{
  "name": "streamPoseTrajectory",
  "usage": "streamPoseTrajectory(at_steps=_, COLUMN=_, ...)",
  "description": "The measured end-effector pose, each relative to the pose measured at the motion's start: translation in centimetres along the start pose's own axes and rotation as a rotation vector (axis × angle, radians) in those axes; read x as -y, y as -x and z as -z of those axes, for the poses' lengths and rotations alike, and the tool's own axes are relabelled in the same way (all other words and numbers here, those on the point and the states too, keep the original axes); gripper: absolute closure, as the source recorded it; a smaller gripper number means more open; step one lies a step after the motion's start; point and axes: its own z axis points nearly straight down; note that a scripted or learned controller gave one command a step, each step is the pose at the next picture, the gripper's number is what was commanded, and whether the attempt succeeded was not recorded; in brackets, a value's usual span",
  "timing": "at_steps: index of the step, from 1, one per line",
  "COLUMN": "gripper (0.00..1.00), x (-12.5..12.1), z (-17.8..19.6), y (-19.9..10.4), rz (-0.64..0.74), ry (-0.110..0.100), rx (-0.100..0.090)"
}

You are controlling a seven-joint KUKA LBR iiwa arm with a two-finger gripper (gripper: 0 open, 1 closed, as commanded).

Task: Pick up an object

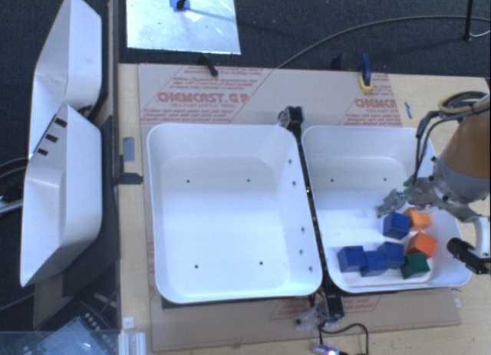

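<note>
Several small blocks lie in the near right corner of the right bin (353, 154). A blue block (397, 225) sits highest in the heap, with a small orange block (419, 218) touching its right side. Below them are another orange block (422, 244), a green block (414, 267) and a row of blue blocks (374, 260) along the bin's front wall. My gripper (399, 202) hangs low in the right bin, just above and behind the top blue block. I see no block held in it.
The left bin (230, 215) stands beside the right one, with a black divider (307, 192) between them. The grey arm with its orange band (469, 154) enters from the right over the bin's far right rim. A blue clamp (366, 72) sits on the board behind.
</note>
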Motion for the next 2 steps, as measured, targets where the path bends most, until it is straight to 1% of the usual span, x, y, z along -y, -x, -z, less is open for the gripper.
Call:
streamPoseTrajectory(at_steps=1, gripper=1.0, x=-0.14, z=0.21, y=-0.05, rz=0.001, ry=0.005, rx=0.0)
streamPoseTrajectory(at_steps=2, gripper=0.0, x=-0.11, z=0.01, y=-0.23, rz=0.002, ry=0.002, rx=-0.003)
